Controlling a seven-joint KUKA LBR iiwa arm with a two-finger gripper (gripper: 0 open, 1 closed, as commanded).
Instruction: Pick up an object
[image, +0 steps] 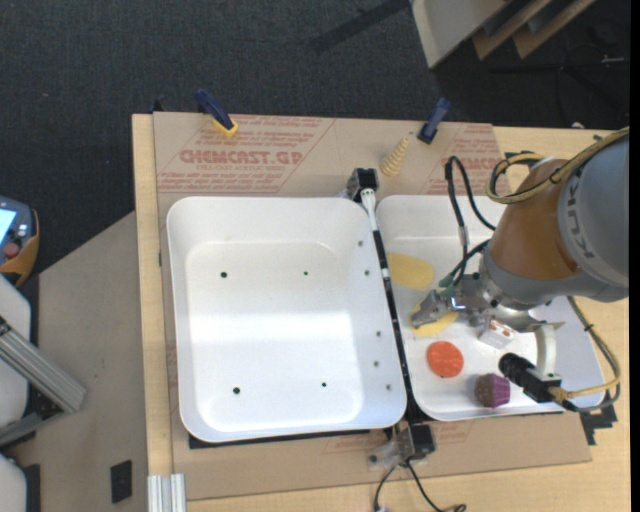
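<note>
In the right bin (430, 225) lie a pale yellow flat piece (411, 268), a smaller yellow piece (433, 324), an orange-red round object (446, 360) and a purple object (491, 390). My gripper (441, 305) is low in this bin, right at the smaller yellow piece, whose upper edge it touches or covers. The grey wrist and orange band (530, 240) rise behind it to the right and hide the bin's right half.
The left bin (190, 330) stands beside the right one, with a black divider clip (363, 184) between their far corners. Blue clamps (216, 112) (434, 120) hold the cardboard base. Cables loop over the right bin's far edge.
</note>
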